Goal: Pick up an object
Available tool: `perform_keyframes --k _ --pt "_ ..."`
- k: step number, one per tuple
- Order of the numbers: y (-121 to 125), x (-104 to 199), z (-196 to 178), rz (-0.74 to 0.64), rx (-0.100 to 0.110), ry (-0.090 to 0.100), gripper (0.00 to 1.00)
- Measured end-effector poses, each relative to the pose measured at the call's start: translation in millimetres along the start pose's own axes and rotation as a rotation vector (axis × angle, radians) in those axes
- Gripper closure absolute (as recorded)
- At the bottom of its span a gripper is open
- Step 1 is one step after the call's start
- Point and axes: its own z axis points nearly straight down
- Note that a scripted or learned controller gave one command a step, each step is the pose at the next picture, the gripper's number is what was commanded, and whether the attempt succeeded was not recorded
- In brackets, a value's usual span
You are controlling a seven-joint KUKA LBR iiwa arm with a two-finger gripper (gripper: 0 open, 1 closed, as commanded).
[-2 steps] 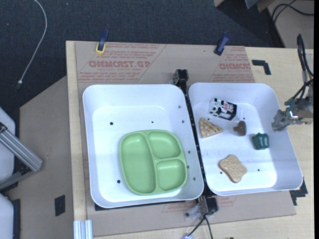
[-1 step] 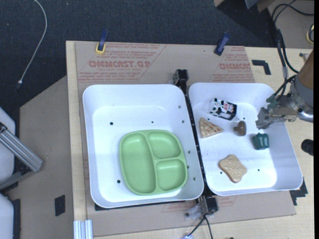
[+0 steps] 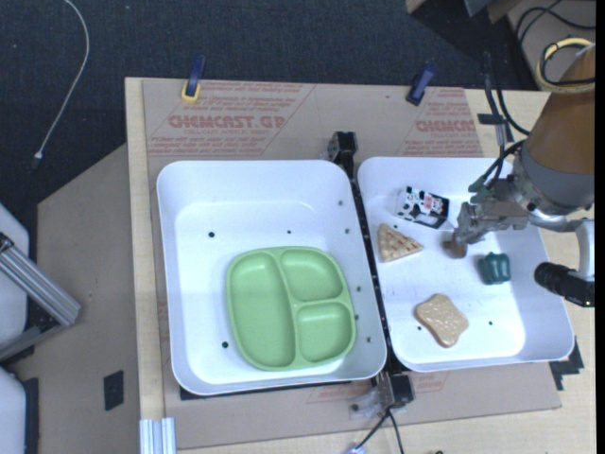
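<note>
In the right bin (image 3: 529, 343) lie a black-and-white packet (image 3: 423, 205), a tan triangular wedge (image 3: 398, 243), a toast-shaped slice (image 3: 441, 318) and a small dark green object (image 3: 493, 269). My gripper (image 3: 465, 235) reaches down into this bin from the right, between the wedge and the green object. A small brownish bit (image 3: 457, 248) shows right at its tip; whether it is held I cannot tell.
The left bin (image 3: 189, 197) holds a green divided plate (image 3: 288, 305). A black divider with clamps (image 3: 342, 145) runs between the bins. Cables and a black fitting (image 3: 565, 284) sit at the right bin's right edge.
</note>
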Motion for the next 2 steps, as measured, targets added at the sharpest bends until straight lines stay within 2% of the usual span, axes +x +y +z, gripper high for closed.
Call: perform_keyframes --k 2 --pt "3 115 7 -0.001 -0.001 0.001 1.00"
